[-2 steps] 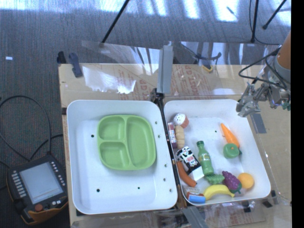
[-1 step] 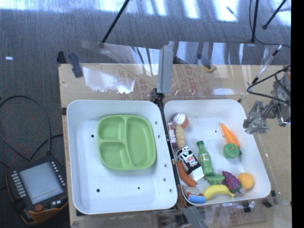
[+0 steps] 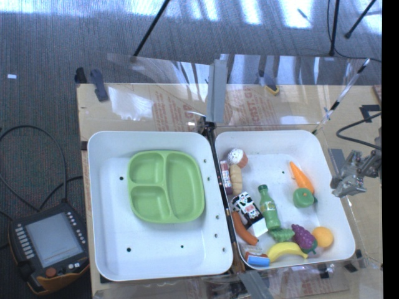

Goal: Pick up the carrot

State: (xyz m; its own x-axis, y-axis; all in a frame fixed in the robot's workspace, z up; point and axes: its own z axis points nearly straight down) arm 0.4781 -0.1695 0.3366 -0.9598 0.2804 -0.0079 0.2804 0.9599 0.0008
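Carrot is seen lying untouched in the right bin, upper right, beside a green fruit. Gripper is parked outside the bin's edge; jaw state cannot be told. Approach, grasp and lift are left.

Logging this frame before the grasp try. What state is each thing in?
carrot: lying in the right bin, apart from the gripper
gripper: outside the right bin's right rim, holding nothing
green bottle: lying on its side
banana: lying by the near wall
green plate: flat in the left bin, compartments bare
right bin: holds the toy food
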